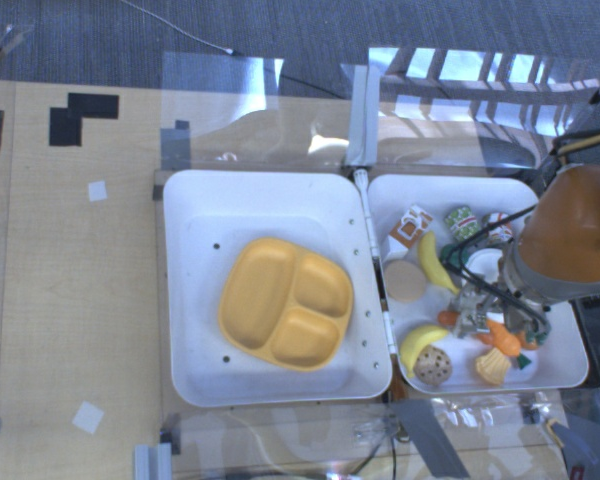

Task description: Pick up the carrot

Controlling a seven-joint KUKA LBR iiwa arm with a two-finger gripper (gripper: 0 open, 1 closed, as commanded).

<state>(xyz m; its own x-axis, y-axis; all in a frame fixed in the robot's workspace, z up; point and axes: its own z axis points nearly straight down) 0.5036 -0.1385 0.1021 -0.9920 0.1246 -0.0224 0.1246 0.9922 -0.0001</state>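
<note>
1. Nearest our lens, the orange band (578,223) of the arm bulks large over the right bin (570,373), toward that bin's 3 o'clock side.
2. Below it we see the gripper (490,318) lowered among the toys, but we cannot tell whether its fingers are spread or pressed together.
3. We find the carrot (502,338) at about 5 o'clock in the right bin, lying just beside the gripper; contact is unclear.
4. At 6 o'clock from the carrot sits a tan piece (492,368).
5. We see a banana (437,261) at the bin's centre, a yellow round toy (423,346) at 7 o'clock, and a speckled cookie (432,367) touching it.
6. We note a yellow divided plate (285,303) in the middle of the left bin (195,268).
</note>
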